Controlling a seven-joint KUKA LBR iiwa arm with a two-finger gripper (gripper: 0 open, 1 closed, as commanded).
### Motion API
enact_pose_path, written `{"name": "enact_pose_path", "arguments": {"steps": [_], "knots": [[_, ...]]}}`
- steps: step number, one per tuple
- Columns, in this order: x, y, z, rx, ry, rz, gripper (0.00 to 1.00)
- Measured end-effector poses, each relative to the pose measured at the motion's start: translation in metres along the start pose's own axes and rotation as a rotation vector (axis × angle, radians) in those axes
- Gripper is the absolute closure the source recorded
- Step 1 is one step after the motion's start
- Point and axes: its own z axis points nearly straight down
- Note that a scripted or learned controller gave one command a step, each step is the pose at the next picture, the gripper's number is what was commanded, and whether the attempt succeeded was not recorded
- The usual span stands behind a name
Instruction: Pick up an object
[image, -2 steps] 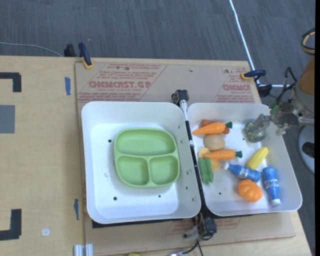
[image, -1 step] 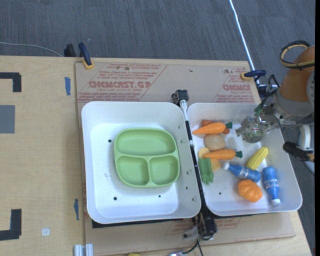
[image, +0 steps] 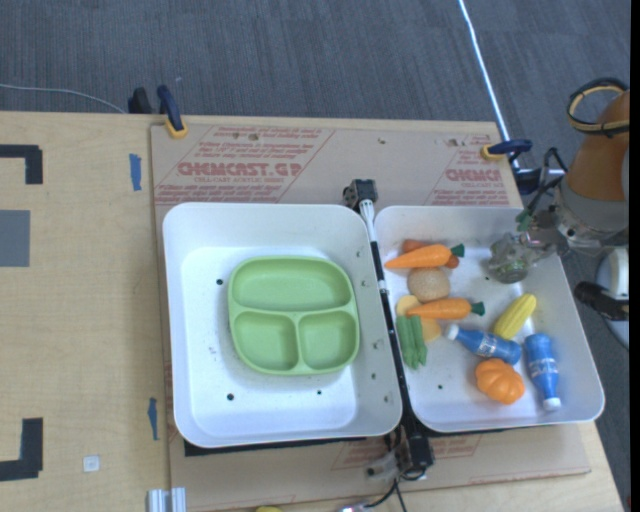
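Claw (image: 512, 258): low in right white plastic bin (image: 580, 400), grip unclear.
Toys: orange plastic carrot (image: 422, 257) lies near, easy to reach.

At three o'clock the arm (image: 600, 160) runs off the edge; the gripper (image: 512, 258) is a grey blur, its grip unreadable.

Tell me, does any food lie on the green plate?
No. The green plate is bare; the carrots lie in the right bin.
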Motion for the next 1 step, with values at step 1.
{"name": "enact_pose_path", "arguments": {"steps": [1], "knots": [[0.0771,0.0246,-0.1203,-0.003,0.001,0.001,1.00]]}}
